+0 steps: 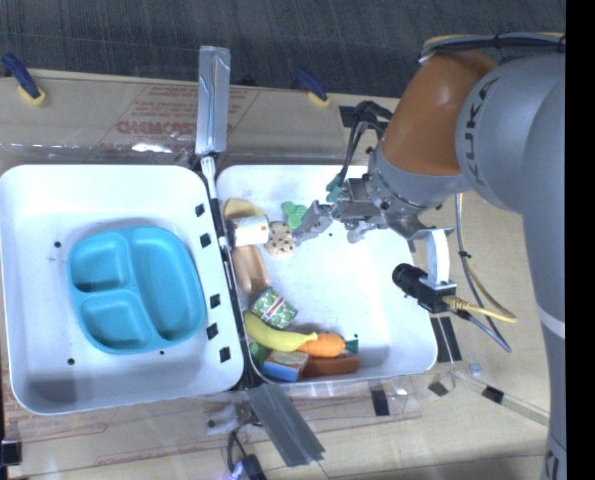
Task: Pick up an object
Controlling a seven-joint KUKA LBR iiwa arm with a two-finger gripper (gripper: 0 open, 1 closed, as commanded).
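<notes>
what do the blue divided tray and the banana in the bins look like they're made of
The blue divided tray looks like moulded plastic with a smooth, slightly matte finish: uniform colour, rounded compartment edges, soft highlights. The banana seems to be a plastic toy rather than real fruit, judging by its even yellow and faint sheen, though the view is too coarse to be sure.

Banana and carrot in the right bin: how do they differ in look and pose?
The banana is yellow, long and curved; the carrot is orange, shorter and stubbier. The banana runs at a slant from upper left to lower right, while the carrot lies nearly level. The banana sits left of the carrot, nearer the divider. Both lie touching in the pile at the near edge of the right bin.
</notes>
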